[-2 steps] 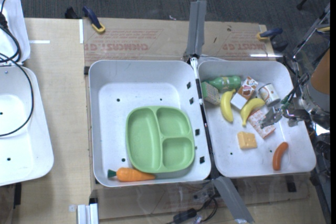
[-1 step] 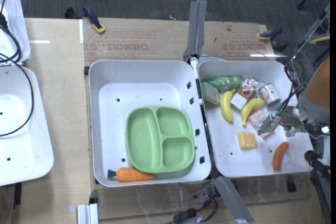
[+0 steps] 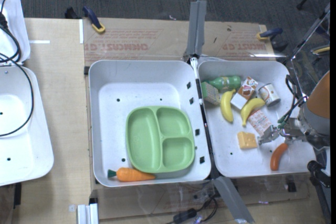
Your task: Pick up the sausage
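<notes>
A wooden bench seen from above holds two shallow white bins side by side. In the left bin (image 3: 105, 113) sits a green divided plate (image 3: 160, 139) with three compartments, lying slightly toward the bin's near right. An orange carrot (image 3: 131, 174) with a green top lies along the near wall, just in front of the plate and close to its rim.

The right bin (image 3: 231, 162) holds a loose cluster of play food toward its far side: a green bottle (image 3: 224, 83) lying on its side, a small green box (image 3: 210, 93) beside it, two yellow bananas (image 3: 227, 105) (image 3: 252, 108), a small carton (image 3: 248, 86) and a silver can (image 3: 269, 94). Nearer the front, a yellow cheese wedge (image 3: 247, 140) rests apart from the cluster, with a pale wrapped packet (image 3: 259, 120) just behind it.

The sausage (image 3: 277, 156), orange-red and slanted, lies near the right bin's front right corner, just right of the cheese. The gripper (image 3: 269, 135) reaches in from the right edge, its metal fingers pointing left, just above and beside the sausage's upper end. The fingers appear slightly parted with nothing visibly between them, though they are small and hard to make out
</notes>
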Tool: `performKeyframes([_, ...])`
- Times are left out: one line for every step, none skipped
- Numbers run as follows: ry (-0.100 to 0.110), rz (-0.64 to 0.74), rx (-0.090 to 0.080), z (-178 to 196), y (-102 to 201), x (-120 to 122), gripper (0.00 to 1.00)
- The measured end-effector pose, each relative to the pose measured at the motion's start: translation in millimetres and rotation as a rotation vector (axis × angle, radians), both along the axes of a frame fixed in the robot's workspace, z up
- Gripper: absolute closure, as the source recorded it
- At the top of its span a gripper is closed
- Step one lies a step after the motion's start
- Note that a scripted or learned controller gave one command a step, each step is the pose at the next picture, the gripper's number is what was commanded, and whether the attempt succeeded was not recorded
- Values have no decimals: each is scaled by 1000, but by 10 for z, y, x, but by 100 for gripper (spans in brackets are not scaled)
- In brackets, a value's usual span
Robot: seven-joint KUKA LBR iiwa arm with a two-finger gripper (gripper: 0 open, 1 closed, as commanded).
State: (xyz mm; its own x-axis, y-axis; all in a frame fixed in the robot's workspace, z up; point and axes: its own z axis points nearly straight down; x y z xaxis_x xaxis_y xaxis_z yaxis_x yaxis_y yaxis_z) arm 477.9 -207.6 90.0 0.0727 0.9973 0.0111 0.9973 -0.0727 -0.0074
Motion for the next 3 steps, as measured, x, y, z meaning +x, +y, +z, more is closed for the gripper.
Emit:
performKeyframes([-5, -45, -12, 515, 223, 438, 0])
performKeyframes([-4, 24, -10, 5, 62, -5, 0])
performKeyframes([0, 69, 3, 5, -43, 2, 0])
